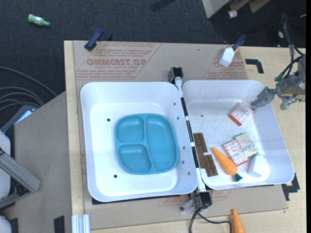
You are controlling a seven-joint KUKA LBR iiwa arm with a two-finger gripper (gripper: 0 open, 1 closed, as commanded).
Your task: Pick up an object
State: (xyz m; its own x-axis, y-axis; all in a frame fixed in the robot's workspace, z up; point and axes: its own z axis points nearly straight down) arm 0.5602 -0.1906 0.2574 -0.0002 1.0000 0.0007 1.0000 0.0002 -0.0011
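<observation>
At the near edge of the surface (146,217), an orange tool handle (236,223) lies just outside the bins, well below and to the left of the end effector (265,97). The right bin (272,178) holds most of the clutter: a carrot (225,161) with a green tip lies in its near part, just beside a brown chocolate bar (204,153) that runs along the bin's left wall, both well below and left of the end effector. Near the carrot, a patterned packet (240,148) rests flat, and a small white block (257,166) sits at its lower right, touching or almost touching it. A small orange-and-white box (241,113) lies closest, just below and left of the end effector's grey tip, which hangs over the bin's far right part; whether the tip touches the box is unclear, and whether its fingers are spread or pressed together cannot be told. The left bin (92,130), well to the left of the end effector, holds a blue divided plate (146,143) lying flat at its middle. Beyond the bins, up and left of the end effector, a white clip (226,57) rests on the surface.
</observation>
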